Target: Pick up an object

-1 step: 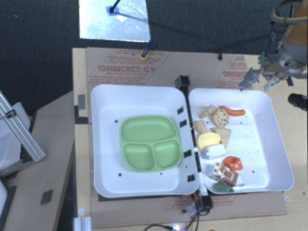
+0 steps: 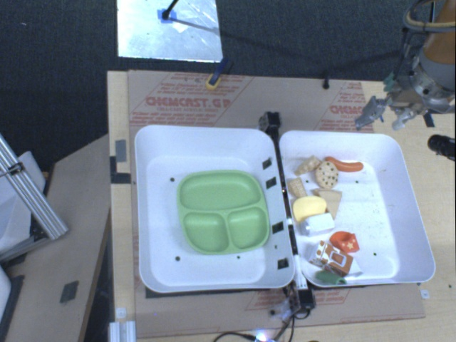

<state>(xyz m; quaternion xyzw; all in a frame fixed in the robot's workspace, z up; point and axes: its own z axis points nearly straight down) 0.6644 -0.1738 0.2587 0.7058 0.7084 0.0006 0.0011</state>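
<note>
**White bins, arm parked past the right bin's far edge**

Grey arm with orange band comes in at the bench's far right corner. Gripper (image 2: 385, 114) hangs over the brown bench surface (image 2: 185, 98), just beyond the far rim of the right bin (image 2: 410, 191), outside it. Two fingers (image 2: 369, 112) spread apart, nothing between them; pincer open and not holding anything.

Right bin holds all the loose stuff, bunched along its left wall. From far end to near end:
- tan cracker (image 2: 308, 165) near the far left corner
- round spotted cookie (image 2: 327, 173) just beside it, touching or overlapping a bit
- orange-red sausage (image 2: 346, 166) touching the cookie's right side, pointing toward the right wall
- small beige piece (image 2: 296, 187) against the left wall
- yellow lump (image 2: 308, 206) around mid-length of the bin
- white block (image 2: 318, 223) touching the yellow lump on its near side
- red-orange item (image 2: 345, 241) closer to the bin's middle
- brown and white packet (image 2: 332, 258) near the near edge
- green scrap (image 2: 328, 278) at the near rim, mostly tucked under the packet; cannot tell what it is

All well apart from the gripper.

Left bin (image 2: 157, 155) carries a green divided tray (image 2: 221, 211), roughly centred, three compartments, nothing in them.

Foil sheet (image 2: 168, 20) lies on the dark floor beyond the bench's far edge.
</note>
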